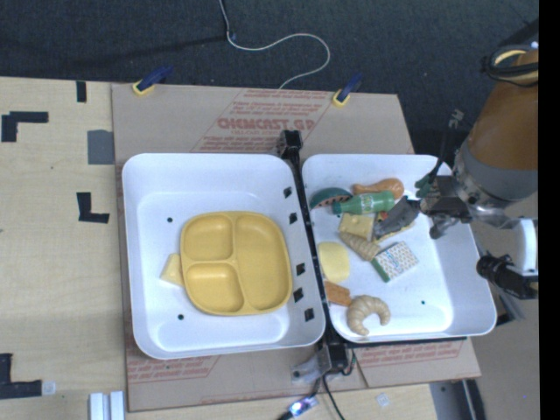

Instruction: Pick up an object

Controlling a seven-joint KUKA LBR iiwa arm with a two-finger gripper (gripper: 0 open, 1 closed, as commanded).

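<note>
Camera view: the dark two-finger gripper [395, 220] reaches into the right white bin [437, 309]; whether it grips anything, I cannot tell. Just beside its tip lie a green plastic bottle [366, 204] and a checkered green-edged packet [395, 260]; a tan toy croissant [367, 312] is nearer the camera.

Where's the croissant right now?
The croissant lies in the right bin, near its front edge, just right of the divider and below the round yellow piece.
</note>
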